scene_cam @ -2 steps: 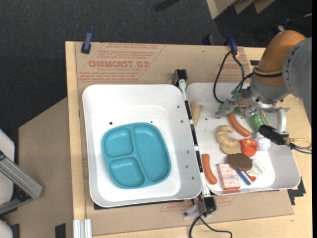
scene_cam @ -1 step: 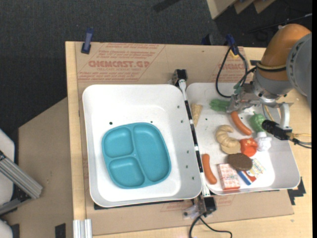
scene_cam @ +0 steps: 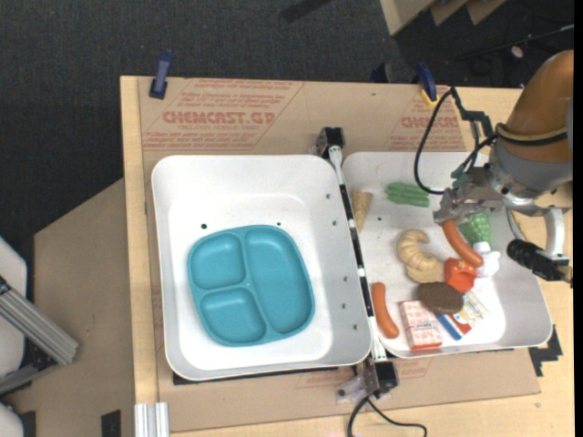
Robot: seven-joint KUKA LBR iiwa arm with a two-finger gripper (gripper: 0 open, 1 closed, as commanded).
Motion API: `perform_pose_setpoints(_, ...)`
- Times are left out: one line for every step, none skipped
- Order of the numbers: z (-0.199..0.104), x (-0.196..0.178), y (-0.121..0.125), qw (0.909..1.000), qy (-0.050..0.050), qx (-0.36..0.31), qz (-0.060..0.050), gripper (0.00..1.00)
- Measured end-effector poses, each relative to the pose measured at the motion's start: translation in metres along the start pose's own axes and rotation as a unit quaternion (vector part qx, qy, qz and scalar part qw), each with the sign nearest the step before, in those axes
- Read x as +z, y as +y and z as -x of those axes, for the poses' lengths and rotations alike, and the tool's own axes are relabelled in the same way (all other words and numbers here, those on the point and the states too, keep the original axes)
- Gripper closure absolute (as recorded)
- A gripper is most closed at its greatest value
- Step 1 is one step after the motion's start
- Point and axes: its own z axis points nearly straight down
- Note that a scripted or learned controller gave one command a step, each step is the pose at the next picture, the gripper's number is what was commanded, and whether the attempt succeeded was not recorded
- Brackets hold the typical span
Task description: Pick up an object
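Grey arm with orange band reaches in from right over right bin point(scene_cam: 528, 330). End effector point(scene_cam: 460, 209) hangs low above orange sausage point(scene_cam: 461, 245) (glossy, slightly curved), which lies just below and beside its tip; finger state cannot be told. Nearby: ridged croissant point(scene_cam: 418, 254), smooth green pod point(scene_cam: 407, 194), dark brown oval patty point(scene_cam: 441, 297), second sausage point(scene_cam: 384, 309), red-and-white carton point(scene_cam: 421, 325). Left bin point(scene_cam: 182, 189) carries teal three-compartment plastic plate point(scene_cam: 250, 283). Bench point(scene_cam: 228, 116) is printed cardboard.

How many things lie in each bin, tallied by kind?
Left bin:
Teal divided plate: 1
Right bin:
Sausages: 2
Croissant: 1
Green pod: 1
Cone: 1
Brown patty: 1
Red-and-white box: 1
Total: 8
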Motion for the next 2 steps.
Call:
perform_pose_setpoints(0.016,-0.048,-0.065,1.0,0.0,0.001,0.0,1.0)
perform_pose_setpoints(-0.058,-0.056,-0.032,1.0,-0.001,-0.005,0.004,1.0)
